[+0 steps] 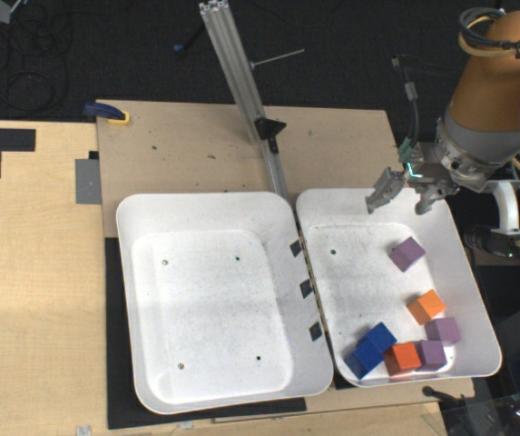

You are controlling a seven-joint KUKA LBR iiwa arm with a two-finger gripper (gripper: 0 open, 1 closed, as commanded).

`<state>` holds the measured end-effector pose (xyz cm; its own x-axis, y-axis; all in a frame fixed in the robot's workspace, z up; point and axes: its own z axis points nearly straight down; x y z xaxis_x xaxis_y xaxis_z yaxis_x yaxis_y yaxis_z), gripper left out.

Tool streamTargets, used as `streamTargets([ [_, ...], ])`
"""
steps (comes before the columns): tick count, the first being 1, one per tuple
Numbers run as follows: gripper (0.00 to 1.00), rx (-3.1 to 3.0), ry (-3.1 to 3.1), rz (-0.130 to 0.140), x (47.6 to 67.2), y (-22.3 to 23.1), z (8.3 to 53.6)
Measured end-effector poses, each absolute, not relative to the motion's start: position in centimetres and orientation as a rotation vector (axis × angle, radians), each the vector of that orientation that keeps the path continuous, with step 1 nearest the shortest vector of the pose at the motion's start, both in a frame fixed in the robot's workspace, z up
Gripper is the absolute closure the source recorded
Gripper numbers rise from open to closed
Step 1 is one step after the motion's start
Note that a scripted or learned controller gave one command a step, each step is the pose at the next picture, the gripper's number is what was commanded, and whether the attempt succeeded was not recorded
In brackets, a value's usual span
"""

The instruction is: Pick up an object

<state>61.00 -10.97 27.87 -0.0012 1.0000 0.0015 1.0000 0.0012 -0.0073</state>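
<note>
Right bin (332,209); blocks (407,345) near-corner

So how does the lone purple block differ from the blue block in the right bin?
The purple block is smaller and lies alone in the middle of the right bin; the blue block is longer and sits at the near edge, touching an orange block in the cluster. The purple block also lies closer to the gripper. Both are solid-coloured blocks resting on the bin floor.

Open claw (404,195) hovers above right bin (350,243) holding coloured blocks (405,343).
</note>
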Motion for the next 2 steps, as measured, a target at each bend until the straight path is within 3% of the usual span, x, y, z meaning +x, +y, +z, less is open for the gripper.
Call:
streamTargets([
  [1,0.0,-2.219,-2.22,0.003,61.1,-11.0,28.1],
  [2,0.0,-2.218,-2.217,0.008,61.5,-11.5,23.4],
])
